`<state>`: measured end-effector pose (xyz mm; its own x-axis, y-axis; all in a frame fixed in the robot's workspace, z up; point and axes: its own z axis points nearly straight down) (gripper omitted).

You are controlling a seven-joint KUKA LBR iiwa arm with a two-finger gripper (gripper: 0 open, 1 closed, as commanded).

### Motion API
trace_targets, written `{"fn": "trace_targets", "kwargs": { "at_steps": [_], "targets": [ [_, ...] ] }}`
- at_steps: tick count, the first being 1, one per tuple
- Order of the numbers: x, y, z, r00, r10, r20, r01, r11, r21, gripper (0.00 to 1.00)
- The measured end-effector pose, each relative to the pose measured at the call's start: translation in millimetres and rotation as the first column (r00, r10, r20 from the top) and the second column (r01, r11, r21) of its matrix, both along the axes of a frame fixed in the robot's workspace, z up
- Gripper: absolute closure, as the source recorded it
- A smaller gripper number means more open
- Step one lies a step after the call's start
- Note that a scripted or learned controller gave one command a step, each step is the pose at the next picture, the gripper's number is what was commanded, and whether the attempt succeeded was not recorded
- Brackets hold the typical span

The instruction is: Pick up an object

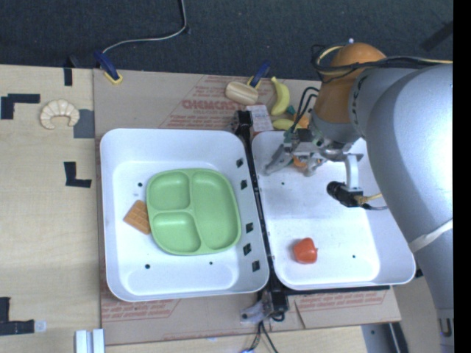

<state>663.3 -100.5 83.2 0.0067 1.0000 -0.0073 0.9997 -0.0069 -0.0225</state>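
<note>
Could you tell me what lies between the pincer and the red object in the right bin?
Bare white bin floor separates the pincer from the red object, per the camera view.

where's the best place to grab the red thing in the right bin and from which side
Grip the red object across its rounded middle, coming straight down from above. It looks small and squat, sitting alone on the right bin's floor, away from the walls, so fingers could probably close on either side.

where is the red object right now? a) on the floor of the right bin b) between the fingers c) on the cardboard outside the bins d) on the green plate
a: the red object lies alone on the white floor of the right bin, toward its near edge, well apart from the gripper up at the far end.
</note>
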Motion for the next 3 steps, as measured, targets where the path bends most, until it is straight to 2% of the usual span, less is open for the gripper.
{"fn": "trace_targets", "kwargs": {
  "at_steps": [3],
  "targets": [
    [0.1,0.4,0.1,1.000,0.001,0.000,-0.001,1.000,0.001,0.00]
  ]
}}
